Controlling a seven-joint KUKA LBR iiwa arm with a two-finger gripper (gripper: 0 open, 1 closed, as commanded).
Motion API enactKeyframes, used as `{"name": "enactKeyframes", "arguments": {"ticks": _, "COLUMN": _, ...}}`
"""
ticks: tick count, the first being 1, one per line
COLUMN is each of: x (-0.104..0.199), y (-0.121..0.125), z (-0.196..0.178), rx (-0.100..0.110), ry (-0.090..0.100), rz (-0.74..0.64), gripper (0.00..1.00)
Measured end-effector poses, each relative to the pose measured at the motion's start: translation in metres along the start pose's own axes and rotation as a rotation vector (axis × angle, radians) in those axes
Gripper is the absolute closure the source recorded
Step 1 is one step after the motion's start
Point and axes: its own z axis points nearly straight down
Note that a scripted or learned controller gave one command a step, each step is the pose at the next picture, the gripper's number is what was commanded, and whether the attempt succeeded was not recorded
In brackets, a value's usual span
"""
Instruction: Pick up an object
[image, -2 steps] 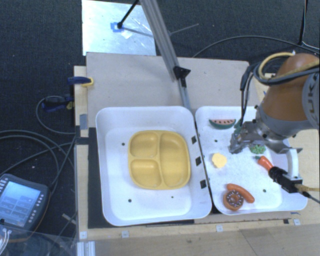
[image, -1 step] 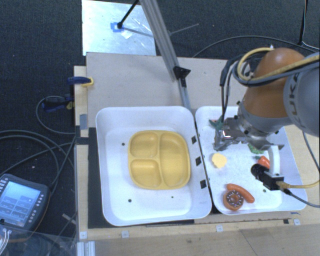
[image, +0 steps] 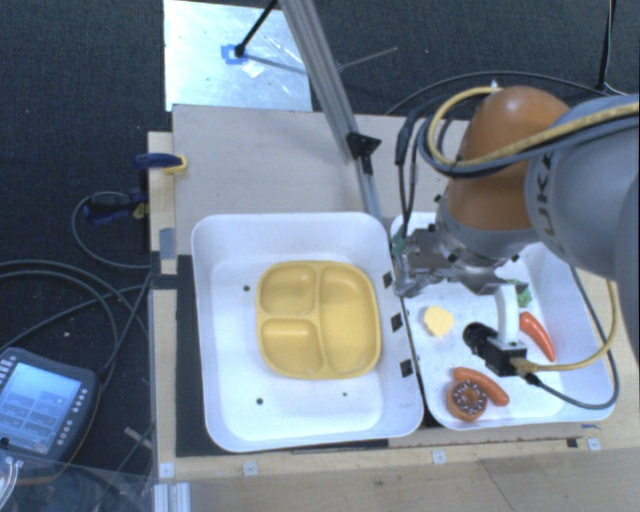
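from my seat i see the grey arm with the orange band (image: 500, 150) reaching in over the right shallow white bin (image: 565, 402). its end effector (image: 412, 272) sits low by that bin's left wall, near the far corner. the arm's bulk covers it, so i cannot tell whether the end effector is spread or pressed together. on the right bin's floor a pale yellow wedge-shaped piece (image: 438, 321) lies just beside the end effector. a slim orange-red carrot-like piece (image: 537, 336) lies toward the right wall. at the near edge a brown ring doughnut (image: 467, 401) touches an orange sausage-shaped piece (image: 482, 382). the left shallow white bin (image: 215, 250) holds a yellow plastic plate with three compartments (image: 320, 320), flat in its middle. both bins rest on the pale wooden tabletop (image: 260, 160).
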Motion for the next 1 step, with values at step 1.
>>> {"name": "enactKeyframes", "arguments": {"ticks": 1, "x": 0.0524, "y": 0.0022, "z": -0.0001, "rx": 0.000, "ry": 0.000, "rz": 0.000, "gripper": 1.00}}
